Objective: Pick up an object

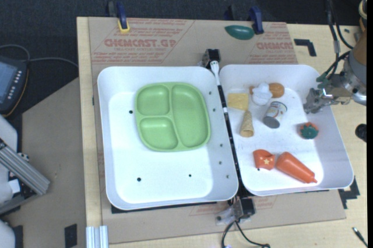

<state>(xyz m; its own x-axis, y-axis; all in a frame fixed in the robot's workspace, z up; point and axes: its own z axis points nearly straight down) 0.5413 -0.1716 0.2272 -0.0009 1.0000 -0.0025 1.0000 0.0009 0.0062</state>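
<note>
The right bin holds several toy foods: a yellow cheese wedge, a tan cone, a white and orange piece, a grey can, a small green and red item, a red pepper and an orange carrot. My gripper hangs over that bin's right side, above and just right of the green and red item, some way right of the can. Nothing is seen in its grasp.
The left bin carries a green divided plate. A dark green object lies on the cardboard behind the bins, beside a blue clamp. A black-edged divider runs between the bins.
</note>
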